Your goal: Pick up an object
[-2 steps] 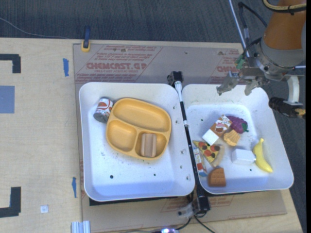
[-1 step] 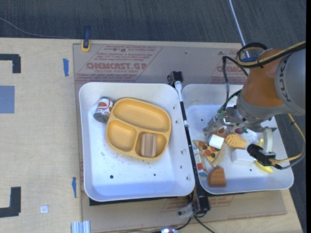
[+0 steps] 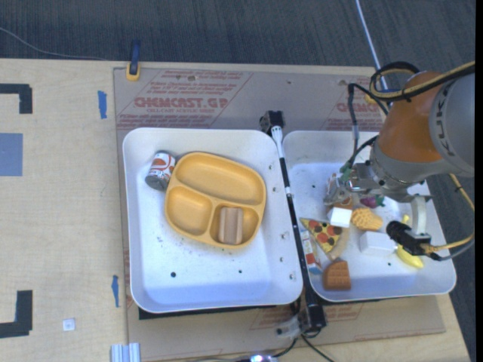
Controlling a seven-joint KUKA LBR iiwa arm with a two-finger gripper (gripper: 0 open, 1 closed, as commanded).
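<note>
A divided tray (image 3: 215, 198) lies in the left bin (image 3: 143, 277), a can (image 3: 159, 170) touching the tray's left side. A block (image 3: 231, 225) rests in the tray's lower right compartment. Right of the tray, the other bin (image 3: 434, 281) holds a pizza slice (image 3: 325, 234).

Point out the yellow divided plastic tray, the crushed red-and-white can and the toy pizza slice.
yellow divided plastic tray (image 3: 215, 178), camera view, top compartment floor
crushed red-and-white can (image 3: 159, 170), camera view, its side
toy pizza slice (image 3: 326, 236), camera view, topping face
</note>
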